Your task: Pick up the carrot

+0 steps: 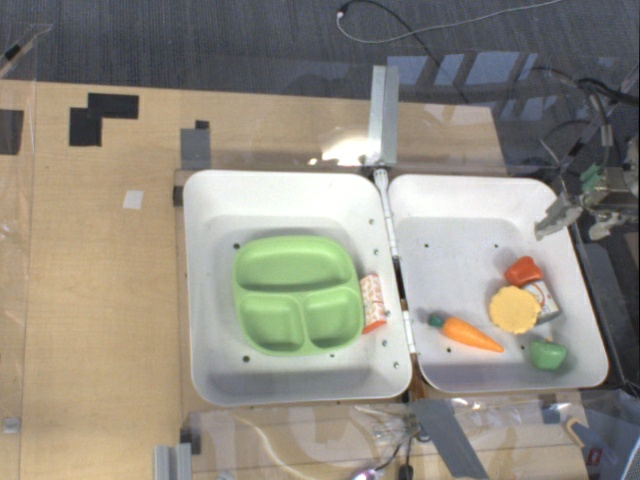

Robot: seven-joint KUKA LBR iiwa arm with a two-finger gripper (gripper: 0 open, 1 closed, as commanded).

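Gripper [570,211] sits above right bin's [450,208] far edge; I cannot tell its state. Carrot [468,334] lies near yellow disc [514,310]: I risk nudging that.

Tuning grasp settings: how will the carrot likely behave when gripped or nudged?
The carrot looks like smooth moulded plastic, so probably stiff, light and a bit slippery. Its tapered round body lies flat on the right bin floor, so a nudge would likely roll or pivot it, maybe toward the nearby yellow disc.

Lab bench [90,268]; white bins [200,368]; cables [400,28]
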